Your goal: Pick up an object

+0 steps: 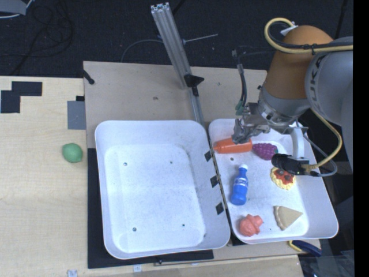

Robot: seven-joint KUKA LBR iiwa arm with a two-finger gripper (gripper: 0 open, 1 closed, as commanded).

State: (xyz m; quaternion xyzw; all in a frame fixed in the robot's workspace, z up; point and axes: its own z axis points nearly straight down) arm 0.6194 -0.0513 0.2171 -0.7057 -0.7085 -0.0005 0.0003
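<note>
The gripper (242,135) sits low over the orange carrot (233,147) in the right bin (323,224), positioned for a grasp; jaw state cannot be told.

A single fixed camera looks down on the bench (40,154) from above at a slant, far enough back to take in both white bins whole, the left bin (153,189) and the right bin (314,212), plus the dark floor beyond the bench's far edge. The bins sit slightly rotated in the frame, their near edges close to the bottom of the picture. The arm (311,68) enters from the right side of the frame.
</note>
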